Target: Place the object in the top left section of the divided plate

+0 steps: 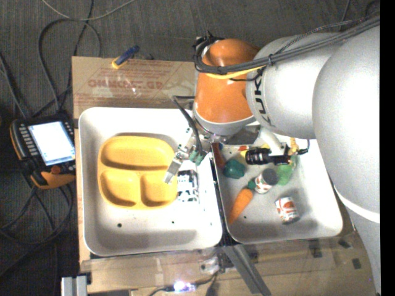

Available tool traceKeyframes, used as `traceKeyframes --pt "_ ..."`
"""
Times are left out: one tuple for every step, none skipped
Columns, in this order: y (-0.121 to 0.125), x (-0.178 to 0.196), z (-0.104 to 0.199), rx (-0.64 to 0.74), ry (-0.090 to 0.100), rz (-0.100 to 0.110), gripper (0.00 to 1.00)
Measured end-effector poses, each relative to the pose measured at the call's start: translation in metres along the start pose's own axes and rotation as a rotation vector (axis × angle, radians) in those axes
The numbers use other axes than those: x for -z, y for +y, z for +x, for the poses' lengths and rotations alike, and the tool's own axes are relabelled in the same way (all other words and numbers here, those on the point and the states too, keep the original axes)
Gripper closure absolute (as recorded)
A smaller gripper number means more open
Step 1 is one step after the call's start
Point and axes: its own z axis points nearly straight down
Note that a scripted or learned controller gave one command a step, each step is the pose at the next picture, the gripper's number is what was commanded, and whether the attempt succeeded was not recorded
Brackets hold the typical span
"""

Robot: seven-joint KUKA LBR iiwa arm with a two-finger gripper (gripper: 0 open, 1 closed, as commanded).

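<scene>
The yellow divided plate (133, 170) lies in the left bin, with one long section at the top and two smaller ones below. My gripper (173, 168) hangs over the plate's right rim, level with the lower right section. A small teal-green piece (198, 157) shows just right of the gripper, close under the wrist; whether it is held I cannot tell. The arm's orange band and grey body cover the space between the bins.
A white-and-black item (187, 186) lies beside the plate's right edge in the left bin (99, 227). The right bin (321, 224) holds a teal object (234, 168), a carrot (240, 204), a red-and-white can (287, 209) and a green object (286, 174).
</scene>
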Motion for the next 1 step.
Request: traceKeyframes --pt "0.0153 0.168 0.0279 0.252 -0.004 -0.002 0.0"
